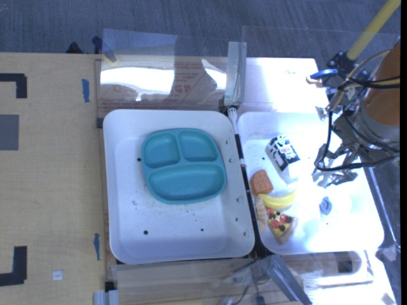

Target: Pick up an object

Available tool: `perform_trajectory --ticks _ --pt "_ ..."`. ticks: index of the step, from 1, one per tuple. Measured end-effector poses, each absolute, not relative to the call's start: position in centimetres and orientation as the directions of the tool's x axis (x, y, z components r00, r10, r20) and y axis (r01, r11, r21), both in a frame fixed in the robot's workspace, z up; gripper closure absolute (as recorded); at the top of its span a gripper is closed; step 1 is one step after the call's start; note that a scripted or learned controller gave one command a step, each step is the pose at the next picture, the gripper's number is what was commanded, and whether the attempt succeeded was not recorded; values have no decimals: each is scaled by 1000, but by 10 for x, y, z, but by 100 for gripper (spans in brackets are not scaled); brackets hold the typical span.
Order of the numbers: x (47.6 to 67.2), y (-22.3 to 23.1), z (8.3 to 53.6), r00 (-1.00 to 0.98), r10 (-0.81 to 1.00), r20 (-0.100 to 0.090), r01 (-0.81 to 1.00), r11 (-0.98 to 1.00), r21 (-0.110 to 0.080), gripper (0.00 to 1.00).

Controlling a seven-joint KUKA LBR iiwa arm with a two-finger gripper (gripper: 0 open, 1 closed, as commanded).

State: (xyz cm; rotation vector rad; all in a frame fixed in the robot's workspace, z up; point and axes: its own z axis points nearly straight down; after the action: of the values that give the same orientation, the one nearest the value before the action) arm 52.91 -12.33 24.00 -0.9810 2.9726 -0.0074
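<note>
Grey-blue carpet fills the upper background behind a pale wooden bench (48,170), which carries black corner markings and short strips of blue tape along its left part.

Left bin (121,227): shallow, white, rounded corners, a few dark specks on its floor. Contents: one teal divided plate (183,165), three compartments, two small ones toward the far side and one wide one toward the near side, lying flat near the bin's middle.

Right bin (356,227): shallow, white, strongly lit so that much of its floor is washed out. It stands just beside the left bin, their rims meeting along a dark seam. Contents, grouped near its left wall:
- black-and-white patterned block (282,152), tilted, farthest from the camera;
- orange-brown cracker-like piece (261,182), just beside the left wall;
- yellow banana (280,199), curved, below the cracker piece and close to it;
- toy pizza slice (282,224), touching the banana's underside, nearest the front rim;
- small bluish-grey item (325,205), apart from the others, toward the bin's middle; its kind cannot be told.

Clear plastic sheeting with glare stands behind both bins.

Gripper (336,171): over the right bin's right half, amid dark cables, well apart from the grouped objects and just above the small bluish item. Nothing is seen between its fingers; how far they are spread cannot be told.
</note>
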Motion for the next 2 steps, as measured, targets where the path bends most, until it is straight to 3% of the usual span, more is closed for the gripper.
perform_trajectory --ticks 1,2 --pt "512 -151 302 -567 -824 -6 -824 567 -10 100" --pt "481 -147 268 -260 -966 -2 -966 260 -2 100"
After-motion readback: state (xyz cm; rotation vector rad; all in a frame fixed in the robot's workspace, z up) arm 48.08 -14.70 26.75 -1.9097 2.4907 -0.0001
